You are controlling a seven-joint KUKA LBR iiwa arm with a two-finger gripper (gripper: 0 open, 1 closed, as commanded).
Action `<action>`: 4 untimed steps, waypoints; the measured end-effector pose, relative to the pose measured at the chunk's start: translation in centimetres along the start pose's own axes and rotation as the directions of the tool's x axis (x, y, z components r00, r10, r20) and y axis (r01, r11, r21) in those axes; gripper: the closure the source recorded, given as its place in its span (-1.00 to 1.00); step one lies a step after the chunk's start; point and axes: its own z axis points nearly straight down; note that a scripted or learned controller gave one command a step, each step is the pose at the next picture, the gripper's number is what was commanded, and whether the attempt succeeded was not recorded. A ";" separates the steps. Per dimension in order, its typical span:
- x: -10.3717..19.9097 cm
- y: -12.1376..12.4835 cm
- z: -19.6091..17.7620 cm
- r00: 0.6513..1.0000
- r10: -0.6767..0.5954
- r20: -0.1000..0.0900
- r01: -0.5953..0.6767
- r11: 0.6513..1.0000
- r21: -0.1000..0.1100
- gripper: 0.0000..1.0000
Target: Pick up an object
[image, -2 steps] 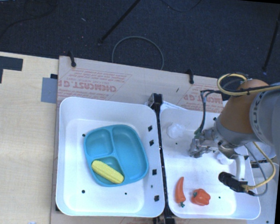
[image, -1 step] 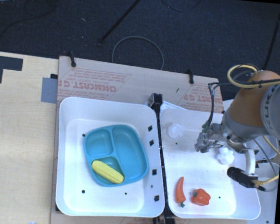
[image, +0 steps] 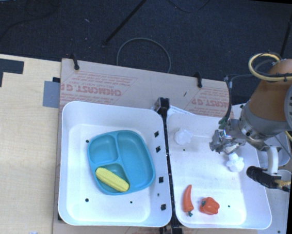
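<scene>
Claw (image: 225, 143), grip state we can't tell, poised over right bin (image: 260, 217) beside white lump (image: 234, 162); we judge approach step, next needs descent onto lump w/ jaws astride.

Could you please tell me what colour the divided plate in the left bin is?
The divided plate is light blue, seen clearly in the camera view.

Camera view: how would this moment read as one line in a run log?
end effector: over right bin, near white object | chili, red pepper: right bin front | corn: on blue plate, left bin
</scene>
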 end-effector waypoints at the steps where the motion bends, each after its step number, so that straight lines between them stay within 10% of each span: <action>1: 0.0 -0.8 -4.9 1.000 0.000 0.000 0.000 1.000 0.000 1.00; 4: 16.0 -4.1 -4.1 1.000 -0.003 -0.002 0.003 1.000 0.009 1.00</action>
